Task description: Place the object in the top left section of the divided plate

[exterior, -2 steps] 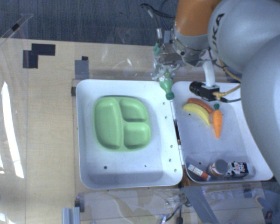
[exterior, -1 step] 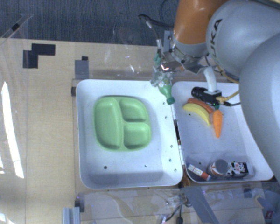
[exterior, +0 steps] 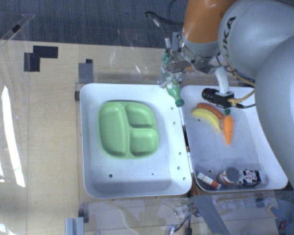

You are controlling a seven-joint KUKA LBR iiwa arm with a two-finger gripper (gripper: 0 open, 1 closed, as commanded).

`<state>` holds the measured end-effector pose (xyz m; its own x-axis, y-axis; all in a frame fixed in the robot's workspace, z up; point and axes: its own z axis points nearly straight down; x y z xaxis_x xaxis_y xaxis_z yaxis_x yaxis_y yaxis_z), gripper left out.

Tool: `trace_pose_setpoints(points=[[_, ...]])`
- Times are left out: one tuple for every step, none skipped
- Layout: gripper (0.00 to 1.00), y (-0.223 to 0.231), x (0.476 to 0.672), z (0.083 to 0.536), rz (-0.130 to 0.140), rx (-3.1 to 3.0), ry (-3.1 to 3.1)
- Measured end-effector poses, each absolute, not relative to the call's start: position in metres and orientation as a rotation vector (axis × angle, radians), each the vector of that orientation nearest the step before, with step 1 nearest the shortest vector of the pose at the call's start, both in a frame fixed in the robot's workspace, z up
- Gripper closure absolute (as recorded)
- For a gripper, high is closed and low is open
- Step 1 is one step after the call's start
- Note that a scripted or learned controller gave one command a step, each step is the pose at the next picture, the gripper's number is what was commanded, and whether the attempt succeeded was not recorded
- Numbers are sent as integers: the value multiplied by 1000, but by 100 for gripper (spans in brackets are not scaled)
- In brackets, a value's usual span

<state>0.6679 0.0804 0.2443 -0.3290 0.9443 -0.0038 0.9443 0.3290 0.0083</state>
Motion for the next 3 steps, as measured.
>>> trace_pose_setpoints(points=[[100,82,669,255,13,1804,2556],[100,83,671,267,19,1793,2557],[100,88,650,247,3,1877,2517]])
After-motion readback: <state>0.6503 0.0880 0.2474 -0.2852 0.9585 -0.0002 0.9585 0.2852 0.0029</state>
